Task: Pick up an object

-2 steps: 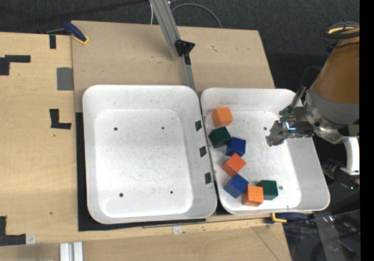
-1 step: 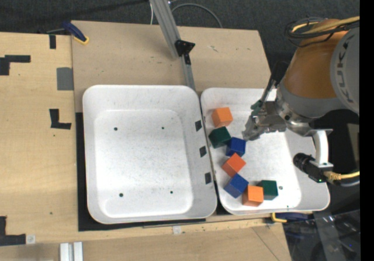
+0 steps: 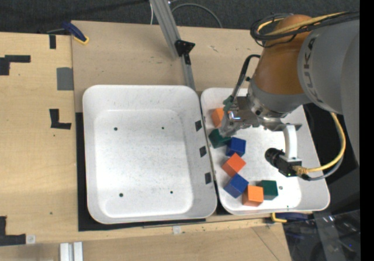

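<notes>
Bench point(image 3: 35, 155): pale wood surface, black tape marks toward nine o'clock, a slanted metal rail point(image 3: 163, 11) running in from twelve o'clock.
Arm point(image 3: 315, 61): grey body with an orange band, coming in from three o'clock and hanging over the upper part of the right bin.
Left bin point(image 3: 140, 96): shallow white tray at the view's centre-left, its rim touching the right bin along the middle seam.
Right bin point(image 3: 310, 195): shallow white tray toward four o'clock, holding the loose blocks.
Gripper point(image 3: 229, 125): low over the right bin, at the bin's ten o'clock corner, just beside the blocks there; cannot tell how its fingers stand, nor whether anything is pinched.
Black connector point(image 3: 279, 162): at the gripper's four o'clock, with a yellow cable point(image 3: 333, 157) looping toward three o'clock.
Orange block by the seam point(image 3: 217, 116): at the gripper's ten o'clock, near the bin's left wall.
Dark green block point(image 3: 218, 138): at the gripper's seven o'clock, close under it.
Blue block point(image 3: 236, 146): touching the green one's right side.
Orange block in the middle point(image 3: 234, 164): just below the blue one.
Lower blue block point(image 3: 236, 185): toward the bin's six o'clock.
Bottom pair: orange block at the bottom point(image 3: 253, 194) touching a green block at the bottom point(image 3: 269, 189), right of the lower blue one.
</notes>
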Robot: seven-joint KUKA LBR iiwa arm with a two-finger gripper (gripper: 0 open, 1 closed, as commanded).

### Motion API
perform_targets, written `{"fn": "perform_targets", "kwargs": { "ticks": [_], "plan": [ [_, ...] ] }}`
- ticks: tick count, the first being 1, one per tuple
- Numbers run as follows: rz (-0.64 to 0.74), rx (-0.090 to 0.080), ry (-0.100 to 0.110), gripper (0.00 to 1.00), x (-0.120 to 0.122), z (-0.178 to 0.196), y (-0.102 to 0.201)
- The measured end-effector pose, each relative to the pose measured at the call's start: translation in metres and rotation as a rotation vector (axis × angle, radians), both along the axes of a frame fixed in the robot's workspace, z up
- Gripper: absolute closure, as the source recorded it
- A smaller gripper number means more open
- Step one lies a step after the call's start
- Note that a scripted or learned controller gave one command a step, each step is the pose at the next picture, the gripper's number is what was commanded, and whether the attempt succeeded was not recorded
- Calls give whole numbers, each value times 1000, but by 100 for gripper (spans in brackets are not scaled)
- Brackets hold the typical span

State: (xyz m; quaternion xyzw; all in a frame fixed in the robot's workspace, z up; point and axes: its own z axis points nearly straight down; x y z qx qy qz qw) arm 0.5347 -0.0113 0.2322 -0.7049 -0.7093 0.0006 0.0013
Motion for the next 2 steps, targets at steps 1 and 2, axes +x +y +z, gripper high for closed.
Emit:
{"fn": "perform_targets", "kwargs": {
  "ticks": [1,2],
  "plan": [
    [1,1,-2,100,21,6,56],
    [0,-1,-2,100,48,-8,103]
  ]
}}
